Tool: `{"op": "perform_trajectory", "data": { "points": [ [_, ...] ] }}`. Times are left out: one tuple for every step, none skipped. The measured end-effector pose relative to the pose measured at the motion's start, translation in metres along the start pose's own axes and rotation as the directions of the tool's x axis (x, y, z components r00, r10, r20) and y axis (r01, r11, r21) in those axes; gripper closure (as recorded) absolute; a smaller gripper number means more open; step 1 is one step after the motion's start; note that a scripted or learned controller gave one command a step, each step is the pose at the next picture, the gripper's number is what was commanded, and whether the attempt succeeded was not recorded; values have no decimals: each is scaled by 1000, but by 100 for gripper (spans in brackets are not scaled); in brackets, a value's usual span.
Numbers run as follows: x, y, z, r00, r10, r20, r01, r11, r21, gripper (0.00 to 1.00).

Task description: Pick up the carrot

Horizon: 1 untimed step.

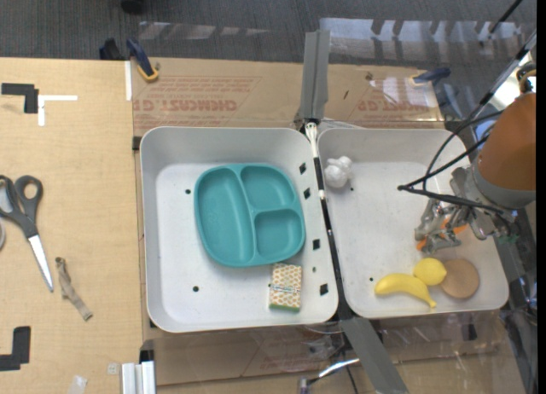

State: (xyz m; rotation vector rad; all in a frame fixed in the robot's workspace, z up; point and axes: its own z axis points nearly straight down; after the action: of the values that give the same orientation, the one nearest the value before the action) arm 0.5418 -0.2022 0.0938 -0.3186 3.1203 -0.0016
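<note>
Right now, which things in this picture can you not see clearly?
- Carrot: a small orange bit shows at the gripper; the metal parts hide the rest.
- Gripper: too small and cluttered to tell its state.
- Arm: cut off by the right edge.

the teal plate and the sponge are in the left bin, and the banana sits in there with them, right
Not quite. The teal plate and the sponge are in the left bin, but the banana lies in the right bin, near its front edge beside a lemon. The camera view shows this.
</note>
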Motion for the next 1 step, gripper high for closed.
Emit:
{"op": "perform_trajectory", "data": {
  "points": [
    [-47, 57, -62, 999, 51, 2, -51, 999, -1, 100]
  ]
}}
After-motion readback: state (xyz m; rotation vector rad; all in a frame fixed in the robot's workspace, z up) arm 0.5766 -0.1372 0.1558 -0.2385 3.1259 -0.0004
